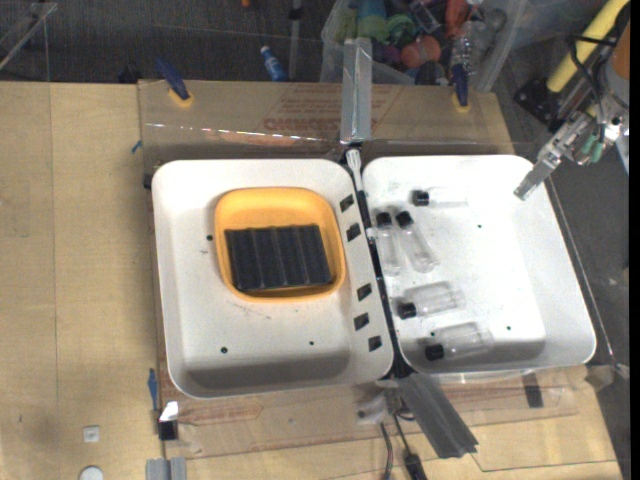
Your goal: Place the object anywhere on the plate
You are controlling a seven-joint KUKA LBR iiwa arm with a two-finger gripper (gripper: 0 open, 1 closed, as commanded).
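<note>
Bench: I see a pale wooden bench (70,268).
Floor: dark carpet (150,18) behind it.
Clutter: clear tub of colourful toys (420,13).

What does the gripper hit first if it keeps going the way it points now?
Probably bare floor of the right bin. The gripper slants down-left over its upper right corner; the nearest clear vial lies further left. Depth is uncertain.

arm: far right, high | gripper (533,182): angled down-left
</note>
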